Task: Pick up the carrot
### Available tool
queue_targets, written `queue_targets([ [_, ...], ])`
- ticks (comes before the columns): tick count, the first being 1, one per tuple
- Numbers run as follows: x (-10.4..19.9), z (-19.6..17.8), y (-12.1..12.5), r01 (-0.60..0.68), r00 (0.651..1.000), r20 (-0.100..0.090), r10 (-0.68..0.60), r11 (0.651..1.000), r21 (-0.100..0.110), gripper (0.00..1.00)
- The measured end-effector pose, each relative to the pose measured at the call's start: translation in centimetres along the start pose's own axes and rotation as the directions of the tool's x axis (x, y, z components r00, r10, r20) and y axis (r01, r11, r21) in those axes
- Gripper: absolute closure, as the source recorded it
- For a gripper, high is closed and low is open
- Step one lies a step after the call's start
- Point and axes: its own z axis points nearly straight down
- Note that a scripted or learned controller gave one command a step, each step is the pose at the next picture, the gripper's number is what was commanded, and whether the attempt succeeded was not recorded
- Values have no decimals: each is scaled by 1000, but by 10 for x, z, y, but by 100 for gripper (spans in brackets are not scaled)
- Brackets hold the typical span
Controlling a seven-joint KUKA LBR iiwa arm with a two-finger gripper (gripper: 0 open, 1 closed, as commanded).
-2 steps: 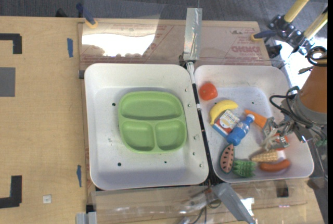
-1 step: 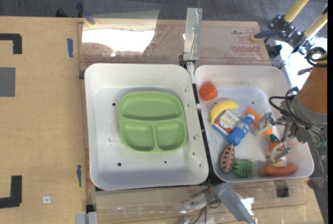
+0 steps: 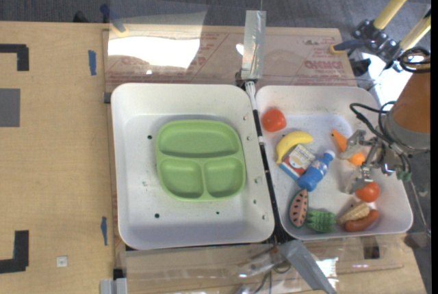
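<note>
The carrot [image 3: 340, 142] is a small orange piece lying slantwise in the right bin [image 3: 321, 98], towards its right side. Its lower right end [image 3: 356, 158] shows between metal parts of my gripper. My gripper [image 3: 358, 161] hangs low over the bin's right half, reaching in from the right. Its fingers [image 3: 354, 141] look spread, one above and one below the carrot's thick end. The fingers stand open on either side of the carrot without closing on it. The wrist hides the bin wall behind it.
Around the carrot lie a red-orange ball [image 3: 273, 119], a banana [image 3: 294, 143], a blue bottle [image 3: 315, 173], a watermelon slice [image 3: 298, 208], a green broccoli [image 3: 320, 220], a tomato [image 3: 368, 191] and a sausage [image 3: 361, 216]. The left bin [image 3: 130, 149] holds a green divided plate [image 3: 201, 159].
</note>
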Motion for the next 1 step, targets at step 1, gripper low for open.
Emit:
queue_targets([
  [1, -4, -14, 1, 1, 1000, 14, -1, 1000, 2, 100],
])
